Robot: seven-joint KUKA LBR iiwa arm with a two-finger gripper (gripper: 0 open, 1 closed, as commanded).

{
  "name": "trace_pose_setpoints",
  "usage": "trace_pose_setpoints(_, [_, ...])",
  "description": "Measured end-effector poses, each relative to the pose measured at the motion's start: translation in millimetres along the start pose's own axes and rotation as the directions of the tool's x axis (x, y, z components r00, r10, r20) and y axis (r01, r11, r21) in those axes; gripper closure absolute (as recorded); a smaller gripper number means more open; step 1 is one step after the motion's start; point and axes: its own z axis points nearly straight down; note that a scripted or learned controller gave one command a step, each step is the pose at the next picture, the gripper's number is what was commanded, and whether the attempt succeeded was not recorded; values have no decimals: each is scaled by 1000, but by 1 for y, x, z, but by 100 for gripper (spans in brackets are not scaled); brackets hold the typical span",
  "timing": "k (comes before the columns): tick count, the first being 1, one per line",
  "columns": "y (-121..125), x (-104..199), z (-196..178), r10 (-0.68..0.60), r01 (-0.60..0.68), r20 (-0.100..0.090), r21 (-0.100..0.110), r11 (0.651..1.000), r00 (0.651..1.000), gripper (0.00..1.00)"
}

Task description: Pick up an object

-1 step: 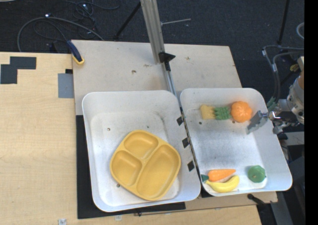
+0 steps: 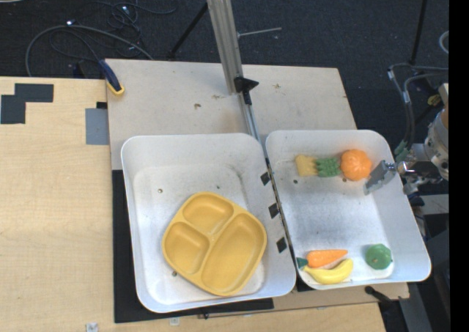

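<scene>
Rightward, the end effector (image 2: 381,174) hangs at the right bin's (image 2: 331,215) far right edge, holding nothing; its spread I cannot tell. Just beside it lies the orange (image 2: 356,164), round, touching a corn cob (image 2: 316,166) lying left-right.

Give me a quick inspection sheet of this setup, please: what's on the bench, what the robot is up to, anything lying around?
Surface: bench with two shallow white bins, left bin and right bin, side by side.
Job's things: in the right bin, orange fruit, corn cob, carrot, banana, green fruit.
Clutter: yellow divided plate in the left bin.
Grippers: gripper at the right bin's right edge, beside the orange fruit; holding nothing that can be seen.
Cables: black cables on the dark floor behind the bench.
Surroundings: metal post rising behind the bins; wooden table at left.
</scene>
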Motion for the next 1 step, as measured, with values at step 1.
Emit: trace_pose_setpoints(1, [-5,0,63,0,0,-2,5,1000,1000,0])
